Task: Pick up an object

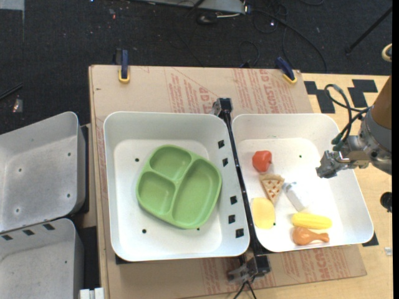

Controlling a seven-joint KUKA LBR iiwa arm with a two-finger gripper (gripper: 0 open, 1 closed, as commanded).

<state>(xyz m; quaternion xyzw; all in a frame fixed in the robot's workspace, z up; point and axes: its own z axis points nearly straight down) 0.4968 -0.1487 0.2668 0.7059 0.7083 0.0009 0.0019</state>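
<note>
The jaws (326,169) hung over the right-hand part of the right bin (324,128), at the end of the grey arm (377,129) reaching in from the right; whether they were spread or pressed together could not be told from this slant, and nothing showed between them. Below and to their left lay the loose objects, all in the right bin — a red piece (262,161) nearest the far side; a pizza slice (272,187) just in front of it; a small grey-white stick (294,197) lying tilted beside the slice; a pale yellow piece (264,212) against the bin's left wall; a bright yellow piece (312,220) toward the near side; and an orange drumstick-shaped piece (308,236) just in front of that, touching or nearly touching it. The jaws stood apart from all of them, nearest the stick but not over it.

The left bin (118,167) held a green divided plate (179,185) with three compartments, lying flat and turned at an angle; both bins sat side by side on the brown bench (174,89), which had clamps (124,66) on its far edge.
</note>
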